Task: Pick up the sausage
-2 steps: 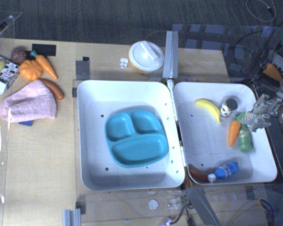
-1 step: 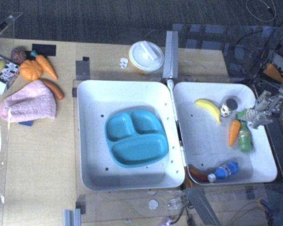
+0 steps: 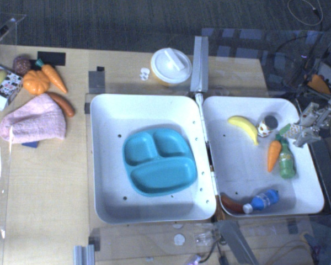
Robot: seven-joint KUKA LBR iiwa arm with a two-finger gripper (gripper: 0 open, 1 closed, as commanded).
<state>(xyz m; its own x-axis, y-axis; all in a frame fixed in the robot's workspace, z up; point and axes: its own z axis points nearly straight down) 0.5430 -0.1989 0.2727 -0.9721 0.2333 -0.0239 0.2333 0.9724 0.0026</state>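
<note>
The sausage (image 3: 230, 204) lies in the right bin (image 3: 311, 203), dark reddish-brown, pressed into the near left corner against the bin wall, with its right end touching or just tucked under the cap end of the small blue water bottle (image 3: 262, 200). The pincer (image 3: 308, 127) sits at the far right rim of that same bin, well apart from the sausage, close to the green bottle (image 3: 287, 163) and the orange carrot (image 3: 273, 155); I cannot tell whether it is parted or closed, since it is a blur of grey metal at this slant. The main risk, as I judge it, is the corner: a finger coming down beside the sausage may strike the bin wall or the rim and never get around it. A second risk is the water bottle (it lies so near that a closing grip could catch the cap instead, or nudge the bottle and roll the sausage away). The carrot and green bottle lie roughly between the pincer and its goal, so a low sweep across the bin could knock them about. There is also a look-alike brown sausage-shaped piece (image 3: 62, 104) out on the table (image 3: 44, 203) beside the pink cloth (image 3: 33, 121), which might be mistaken for the target.
</note>
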